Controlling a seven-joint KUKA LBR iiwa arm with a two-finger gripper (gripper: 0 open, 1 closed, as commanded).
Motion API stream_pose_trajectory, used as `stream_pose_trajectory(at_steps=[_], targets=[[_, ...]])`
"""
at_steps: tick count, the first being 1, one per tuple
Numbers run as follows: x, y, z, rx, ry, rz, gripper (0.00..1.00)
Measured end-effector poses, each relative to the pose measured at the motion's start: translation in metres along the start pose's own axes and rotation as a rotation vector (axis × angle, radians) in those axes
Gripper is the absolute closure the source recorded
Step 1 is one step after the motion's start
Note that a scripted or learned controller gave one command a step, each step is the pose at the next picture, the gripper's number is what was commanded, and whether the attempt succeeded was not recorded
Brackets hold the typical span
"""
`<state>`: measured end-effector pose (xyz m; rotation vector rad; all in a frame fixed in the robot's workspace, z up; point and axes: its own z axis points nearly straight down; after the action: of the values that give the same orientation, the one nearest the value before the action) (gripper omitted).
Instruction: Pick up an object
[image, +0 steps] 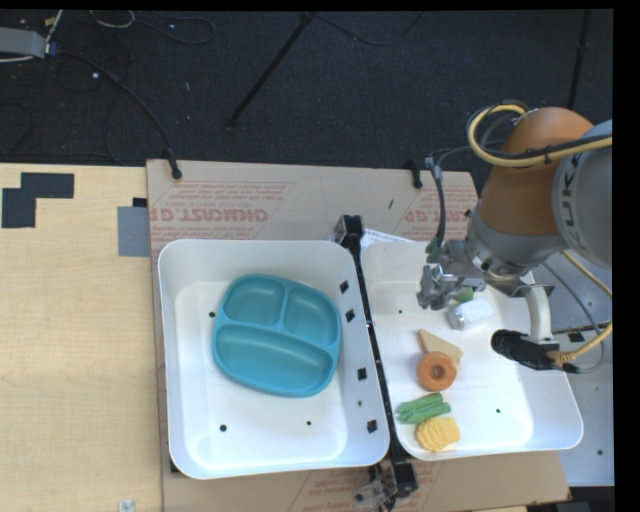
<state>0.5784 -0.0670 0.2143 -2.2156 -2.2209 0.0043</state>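
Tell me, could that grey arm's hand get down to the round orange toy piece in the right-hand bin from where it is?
Probably yes. The hand hangs over the same right-hand white bin, just up from the round orange toy piece. Nothing lies on top of that piece; a tan wedge touches its upper edge and might get nudged.

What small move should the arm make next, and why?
Probably lower and shift the end effector toward the near side of the right bin. It sits over the bin's upper left part, and the orange slice, tan wedge, green bean and yellow corn lie nearer.
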Motion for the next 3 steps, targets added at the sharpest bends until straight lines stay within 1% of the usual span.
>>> stream_pose_trajectory(at_steps=[1, 2, 3], targets=[[0.047, -0.032, -0.006, 0.001, 0.001, -0.001, 1.00], [0.089, -0.060, -0.003, 0.002, 0.000, -0.001, 1.00], [0.138, -0.066, -0.007, -0.001, 0.001, -0.003, 1.00]])
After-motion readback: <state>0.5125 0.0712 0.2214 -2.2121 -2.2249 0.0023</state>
